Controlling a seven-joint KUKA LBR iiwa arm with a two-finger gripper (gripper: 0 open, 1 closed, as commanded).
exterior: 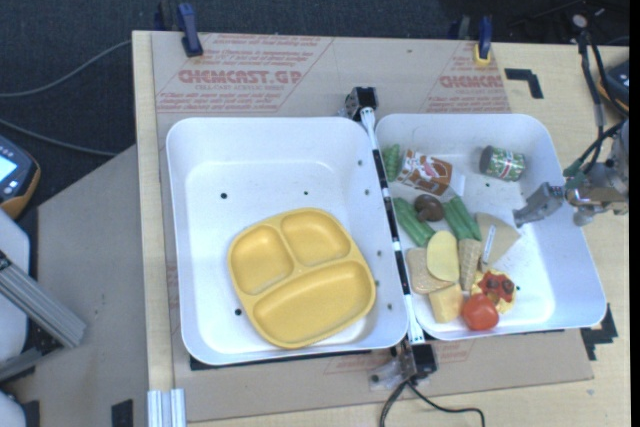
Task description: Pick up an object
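The right bin (570,300) holds a heap of toy food. A green can (503,162) lies at its back, with a brown and white packet (427,172) to the left of it. Green vegetables (412,221) and a brown piece (429,207) sit mid-bin. A pale yellow slice (443,257), a bread slice (421,277), a cone (469,262) and a red tomato (481,313) lie toward the front. My gripper (540,204) hangs over the bin's right side, just right of a beige wedge (500,233), with nothing seen in it.
The left bin (200,155) holds a yellow divided tray (300,277) near its front. Black clips (362,100) join the bins at the middle. Blue clamps (187,27) grip the board's back edge. Cables hang at the far right (600,105).
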